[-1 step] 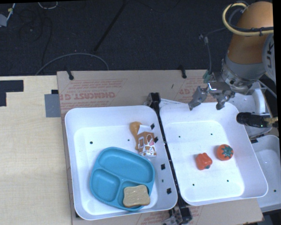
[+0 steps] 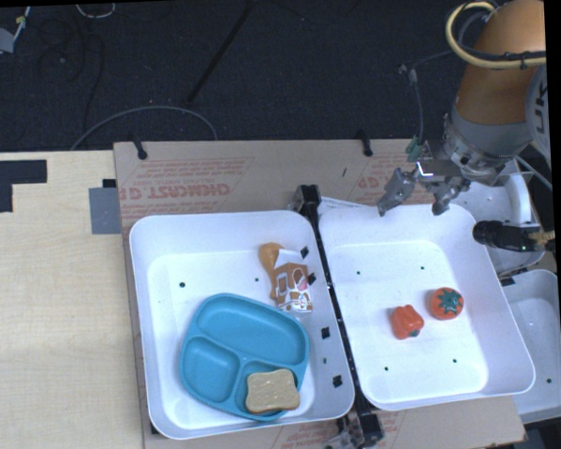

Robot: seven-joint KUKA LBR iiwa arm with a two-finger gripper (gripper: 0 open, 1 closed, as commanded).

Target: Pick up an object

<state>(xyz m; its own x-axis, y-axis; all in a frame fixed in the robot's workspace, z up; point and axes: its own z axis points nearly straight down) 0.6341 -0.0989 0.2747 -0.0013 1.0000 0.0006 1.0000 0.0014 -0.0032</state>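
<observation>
Starting at the left, we see the left bin (image 2: 161, 272), a shallow white tray on the cardboard-covered bench (image 2: 60, 305). A blue divided plate (image 2: 235, 348) fills its lower half, toward six o'clock of the bin, tilted a little. In the plate's compartment at about five o'clock lies a tan slice of toast (image 2: 271, 391). Just beyond the plate's rim at about one o'clock we find a small printed packet (image 2: 293, 289), and touching its upper left side an orange-brown piece (image 2: 271, 258) whose kind we cannot tell.

A black divider (image 2: 323, 292) runs between the two bins, top to bottom.

In the right bin (image 2: 494, 367) we see two small toys lying near each other but apart, a little right of the bin's centre. The red-orange pepper (image 2: 407, 321) is the left one; the round tomato (image 2: 445, 303), with a green star-shaped top, sits at about two o'clock from it. Both rest on the bin floor, untouched.

Further right and higher, the gripper (image 2: 420, 193) hangs over the far rim of the right bin, at about twelve o'clock from the pepper and well apart from both toys. Its two fingers are spread wide, and we see nothing between them. Above it rises the grey arm with its orange band (image 2: 501, 57).
</observation>
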